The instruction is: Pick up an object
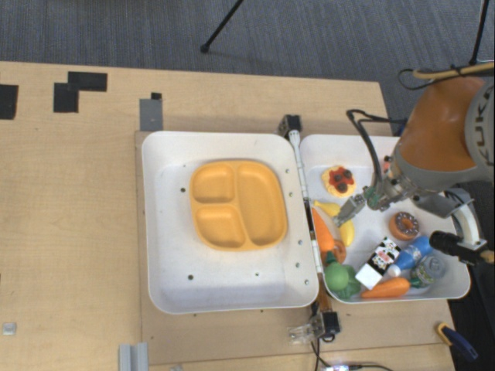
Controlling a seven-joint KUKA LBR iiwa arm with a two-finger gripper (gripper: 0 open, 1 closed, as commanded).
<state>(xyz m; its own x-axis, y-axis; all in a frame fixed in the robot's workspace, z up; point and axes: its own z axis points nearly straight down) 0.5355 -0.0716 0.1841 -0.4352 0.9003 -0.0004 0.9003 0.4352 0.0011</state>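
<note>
My gripper (354,207) hangs low in the right bin (363,149), its grey fingers pointing left, just above a yellow banana (340,221). Whether anything sits between the fingers is not visible. Around it lie several toys: a small pizza-like piece with red topping (339,179), an orange carrot (326,233), a green round toy (339,278), a black and white block (381,255), a blue bottle (414,251), a brown donut (404,225) and a second carrot (387,287).
The left bin (166,207) holds a yellow divided plate (236,205). A metal clamp (292,127) sits at the divider between the bins. The arm's orange band (437,126) overhangs the right bin's far corner.
</note>
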